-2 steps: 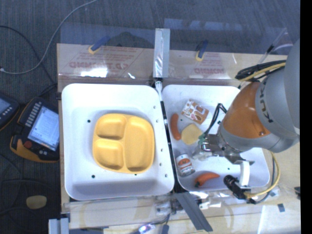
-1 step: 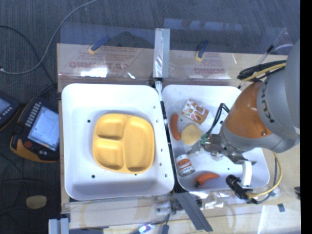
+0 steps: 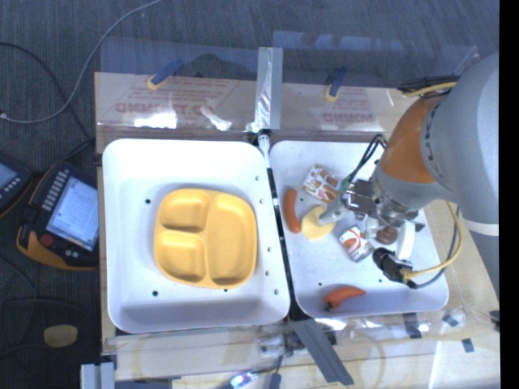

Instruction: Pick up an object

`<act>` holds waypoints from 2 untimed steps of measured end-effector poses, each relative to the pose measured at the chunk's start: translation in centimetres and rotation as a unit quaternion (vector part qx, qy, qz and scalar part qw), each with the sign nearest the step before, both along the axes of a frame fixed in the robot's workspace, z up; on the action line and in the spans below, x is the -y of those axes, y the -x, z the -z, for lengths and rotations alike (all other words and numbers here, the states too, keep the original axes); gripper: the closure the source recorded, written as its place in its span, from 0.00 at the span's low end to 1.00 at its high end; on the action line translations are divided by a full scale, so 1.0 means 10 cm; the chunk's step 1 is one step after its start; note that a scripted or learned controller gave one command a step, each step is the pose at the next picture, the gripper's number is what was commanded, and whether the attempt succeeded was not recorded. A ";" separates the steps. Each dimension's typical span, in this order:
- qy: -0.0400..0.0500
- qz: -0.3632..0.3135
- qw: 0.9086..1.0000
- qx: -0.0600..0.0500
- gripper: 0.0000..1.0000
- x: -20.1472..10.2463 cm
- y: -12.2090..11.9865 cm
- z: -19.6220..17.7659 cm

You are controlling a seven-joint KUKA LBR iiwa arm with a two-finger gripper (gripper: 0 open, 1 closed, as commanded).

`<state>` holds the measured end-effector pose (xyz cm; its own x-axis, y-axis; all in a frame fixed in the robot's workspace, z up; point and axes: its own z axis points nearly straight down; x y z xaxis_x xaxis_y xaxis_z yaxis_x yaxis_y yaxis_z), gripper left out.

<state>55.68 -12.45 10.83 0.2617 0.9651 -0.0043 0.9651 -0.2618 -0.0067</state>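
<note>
The right bin (image 3: 422, 298) holds several small objects. An orange-red sausage (image 3: 290, 209) lies by its left wall, and a pale yellow fruit (image 3: 316, 224) sits beside it. A white and red packet (image 3: 319, 183) lies further back. A small red and white can (image 3: 354, 243) rests on its side in the middle, and an orange carrot-like piece (image 3: 344, 296) lies near the front wall. My gripper (image 3: 357, 207) hangs low over the bin's middle, just right of the yellow fruit and above the can. Nothing shows clearly in its grasp.
The left bin (image 3: 122, 217) holds a yellow divided plate (image 3: 206, 237). The grey arm with its orange band (image 3: 405, 148) covers the right bin's right side, and a black cable plug (image 3: 389, 266) hangs beside the can. A pendant (image 3: 61, 217) lies on the floor at left.
</note>
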 end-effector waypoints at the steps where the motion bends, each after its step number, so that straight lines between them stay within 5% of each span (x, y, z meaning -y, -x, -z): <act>1: -0.001 -0.121 0.993 0.010 0.00 0.33 0.26 0.18; 2: 0.003 -0.098 0.995 0.013 0.00 -0.25 0.66 0.18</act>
<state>49.12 -9.97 9.06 0.0680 0.9977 -0.0050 0.9975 -0.0679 0.0204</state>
